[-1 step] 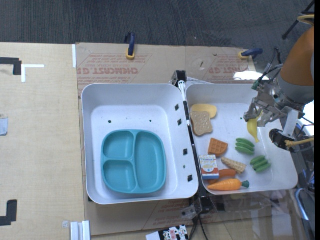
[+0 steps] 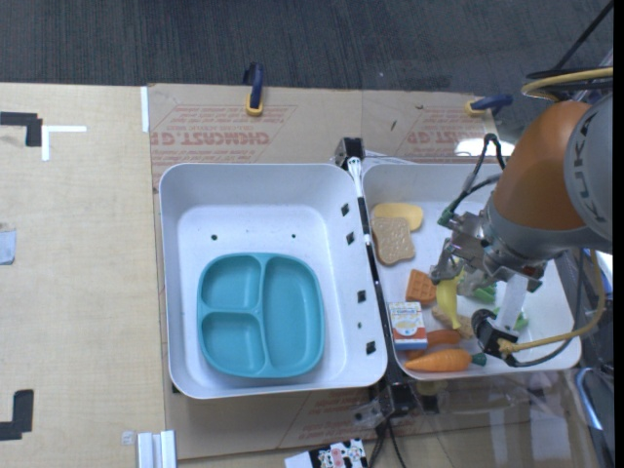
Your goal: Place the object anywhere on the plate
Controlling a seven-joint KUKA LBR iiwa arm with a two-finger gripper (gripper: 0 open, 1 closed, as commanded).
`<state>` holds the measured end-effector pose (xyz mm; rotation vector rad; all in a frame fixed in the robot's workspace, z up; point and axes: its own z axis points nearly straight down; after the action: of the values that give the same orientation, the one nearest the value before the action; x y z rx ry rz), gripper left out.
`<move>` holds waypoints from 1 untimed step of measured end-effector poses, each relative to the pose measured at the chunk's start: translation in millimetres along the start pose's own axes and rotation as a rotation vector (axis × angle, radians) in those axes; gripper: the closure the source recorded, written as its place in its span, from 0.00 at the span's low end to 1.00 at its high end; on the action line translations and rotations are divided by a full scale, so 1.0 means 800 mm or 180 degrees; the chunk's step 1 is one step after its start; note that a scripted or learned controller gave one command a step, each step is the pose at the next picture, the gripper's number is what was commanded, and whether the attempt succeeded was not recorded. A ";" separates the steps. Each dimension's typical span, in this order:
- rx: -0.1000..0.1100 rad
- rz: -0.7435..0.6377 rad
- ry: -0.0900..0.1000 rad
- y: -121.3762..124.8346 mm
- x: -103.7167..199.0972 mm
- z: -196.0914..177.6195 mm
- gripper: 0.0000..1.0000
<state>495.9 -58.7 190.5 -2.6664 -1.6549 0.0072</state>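
Object: toy foods lie in the right shallow white bin (image 2: 556, 305); which one the task means cannot be told
Plate: teal plastic plate with three compartments (image 2: 261, 314) lies flat in the left shallow white bin (image 2: 253, 188), toward that bin's 6 o'clock side; its compartments hold nothing
Toy foods: tan bread slice (image 2: 394, 240) overlaps a yellow rounded piece (image 2: 404, 214) at the right bin's 11 o'clock; orange waffle-like square (image 2: 420, 287) near the middle; small white and blue carton (image 2: 407, 325) at 7 o'clock; orange carrot (image 2: 441, 361) along the 6 o'clock rim; yellow banana-like piece (image 2: 447, 305) just beside the gripper
Gripper: grey two-finger gripper (image 2: 460, 266) hangs low over the right bin's middle; finger state: cannot tell
Arm: grey arm with orange band (image 2: 546, 174) enters from 3 o'clock
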 end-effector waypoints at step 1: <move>-0.0013 0.0769 0.0001 -0.047 0.057 -0.064 1.00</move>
<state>482.5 -1.3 241.7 -2.8500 -1.3232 0.0038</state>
